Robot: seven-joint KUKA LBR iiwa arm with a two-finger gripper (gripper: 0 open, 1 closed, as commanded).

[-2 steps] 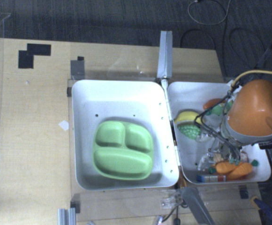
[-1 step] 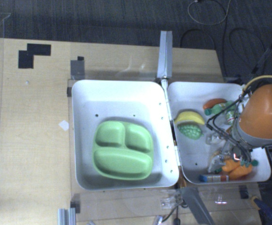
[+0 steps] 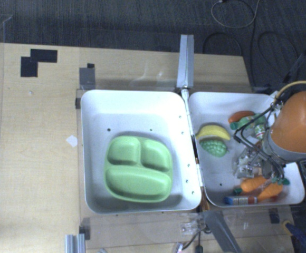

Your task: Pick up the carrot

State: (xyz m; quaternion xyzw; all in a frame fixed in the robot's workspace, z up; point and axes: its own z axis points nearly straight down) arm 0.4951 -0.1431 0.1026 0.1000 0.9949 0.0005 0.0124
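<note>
down on the counter (image 3: 37, 141) sit two white bins. one green divided plate (image 3: 139, 168) lies in the left bin (image 3: 89, 141). two carrots (image 3: 261, 187) lie side by side near the right bin's (image 3: 216, 194) front edge, just below the claw (image 3: 249, 162); whether it's open, i cannot tell. one banana (image 3: 213, 132) rests there too.

Pale wooden bench (image 3: 37, 157), dark carpet (image 3: 116, 9) beyond

Two white bins (image 3: 137, 101), one green divided plate (image 3: 139, 168), two carrots (image 3: 253, 184), one yellow banana (image 3: 214, 132), one green bumpy fruit (image 3: 215, 147), one red-orange piece with green tip (image 3: 241, 117), one marker (image 3: 239, 200).
</note>
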